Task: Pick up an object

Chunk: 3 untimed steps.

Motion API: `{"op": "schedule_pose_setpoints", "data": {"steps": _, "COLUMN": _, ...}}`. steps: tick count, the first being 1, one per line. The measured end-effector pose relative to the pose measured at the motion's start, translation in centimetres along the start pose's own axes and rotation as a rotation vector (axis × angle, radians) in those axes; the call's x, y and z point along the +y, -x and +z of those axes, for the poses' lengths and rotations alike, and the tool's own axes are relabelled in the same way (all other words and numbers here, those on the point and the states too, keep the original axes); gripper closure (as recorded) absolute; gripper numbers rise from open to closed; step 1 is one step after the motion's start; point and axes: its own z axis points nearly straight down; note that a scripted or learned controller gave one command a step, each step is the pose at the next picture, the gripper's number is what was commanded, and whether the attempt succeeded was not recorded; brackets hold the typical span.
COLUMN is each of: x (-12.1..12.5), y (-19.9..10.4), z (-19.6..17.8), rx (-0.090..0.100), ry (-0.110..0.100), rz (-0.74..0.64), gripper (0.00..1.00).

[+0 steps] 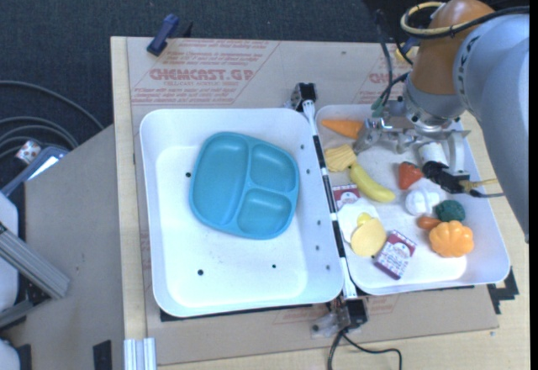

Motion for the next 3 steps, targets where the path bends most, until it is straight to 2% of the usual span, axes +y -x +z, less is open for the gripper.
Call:
{"op": "schedule_pose_setpoints", "data": {"steps": 1, "x": 0.08, "y": -2.65, "z": 0.03, "rx": 0.005, "ry": 0.004, "rz": 0.001, "gripper": 0.00}}
{"op": "schedule_pose_setpoints", "data": {"steps": 3, "x": 0.18, "y": -3.27, "z": -0.03, "rx": 0.008, "ry": 0.006, "rz": -0.002, "gripper": 0.00}}
